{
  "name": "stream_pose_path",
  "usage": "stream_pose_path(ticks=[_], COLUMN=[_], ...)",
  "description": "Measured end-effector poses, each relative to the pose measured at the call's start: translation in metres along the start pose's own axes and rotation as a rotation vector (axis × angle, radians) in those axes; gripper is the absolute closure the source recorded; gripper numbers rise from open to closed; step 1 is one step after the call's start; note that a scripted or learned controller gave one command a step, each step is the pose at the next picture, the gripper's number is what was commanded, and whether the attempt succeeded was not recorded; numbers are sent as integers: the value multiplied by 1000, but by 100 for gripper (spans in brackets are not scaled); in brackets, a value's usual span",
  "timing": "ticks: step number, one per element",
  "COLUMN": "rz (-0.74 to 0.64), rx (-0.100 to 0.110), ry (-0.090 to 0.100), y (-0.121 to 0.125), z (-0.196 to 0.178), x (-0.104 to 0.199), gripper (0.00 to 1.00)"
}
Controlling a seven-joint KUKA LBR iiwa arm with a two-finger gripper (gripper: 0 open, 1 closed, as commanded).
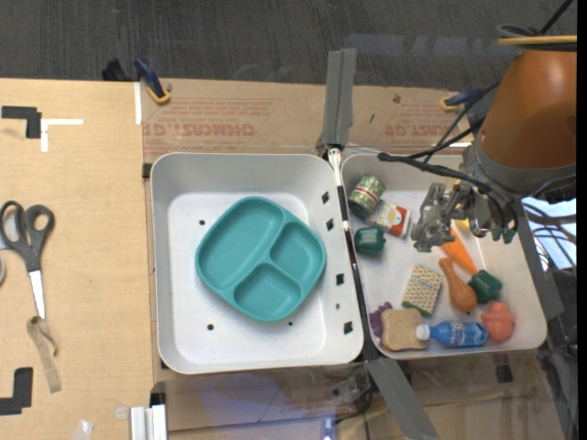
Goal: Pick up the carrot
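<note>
The carrot (460,256) lies in the right bin (527,273), orange and slanted, just beside the gripper (433,232), whose metal fingers hang over the bin's middle with their tips close to the carrot's upper end; how far apart they stand I cannot tell, and nothing shows between them. Crowded in there: a second orange piece (457,285) lies just below, touching a dark green piece (486,285), and a pinkish lump (498,321) sits in the near right corner. A blue bottle (454,335) lies along the front wall beside a slice of bread (399,328), with a speckled cracker (423,288) above them. Toward the dividing wall there's a green can (368,192), a red-and-white packet (393,217) and a dark teal cup (370,239). The left bin (170,246) holds a teal divided plate (261,258). Both bins rest on brown cardboard (238,117), and scissors (27,246) lie on the pale wooden bench (73,337) at left.
</note>
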State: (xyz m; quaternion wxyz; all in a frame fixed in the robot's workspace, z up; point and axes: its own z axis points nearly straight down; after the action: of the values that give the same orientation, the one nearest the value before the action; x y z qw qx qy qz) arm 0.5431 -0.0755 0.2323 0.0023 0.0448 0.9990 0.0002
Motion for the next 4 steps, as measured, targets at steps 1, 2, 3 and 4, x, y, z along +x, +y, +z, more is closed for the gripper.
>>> stream_pose_path(ticks=[1, 2, 3, 4], rz=[-297, -409, -408, -234], rx=[0, -1, -1, 0], ry=[0, -2, -1, 0], y=[-69, -2, -3, -75], z=[127, 39, 40, 124], x=[-20, -91, -90, -88], gripper=[100, 100, 0, 0])
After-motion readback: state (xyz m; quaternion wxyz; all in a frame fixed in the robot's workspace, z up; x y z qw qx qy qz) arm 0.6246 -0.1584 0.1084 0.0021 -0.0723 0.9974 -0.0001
